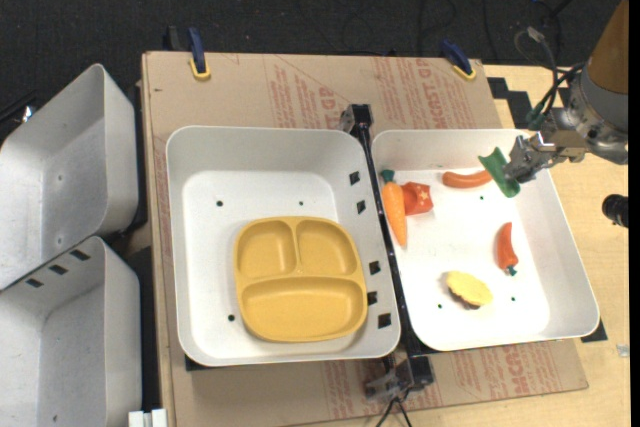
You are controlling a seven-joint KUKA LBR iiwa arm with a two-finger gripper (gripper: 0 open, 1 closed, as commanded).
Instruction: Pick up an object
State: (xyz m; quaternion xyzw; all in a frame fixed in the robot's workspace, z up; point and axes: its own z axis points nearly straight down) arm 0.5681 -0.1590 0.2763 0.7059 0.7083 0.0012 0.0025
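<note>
Green piece (499, 172) in gripper (522, 162), sausage (466, 179) beside.

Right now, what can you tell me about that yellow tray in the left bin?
The yellow tray is a rounded-corner plate of what looks like matte plastic, mustard yellow all over. Raised ridges split it into three compartments: two smaller ones at the far side and one wide one at the near side. It lies flat and right way up on the floor of the left bin, toward the near right corner, turned slightly askew to the bin's walls. Only the bin floor touches it.
</note>
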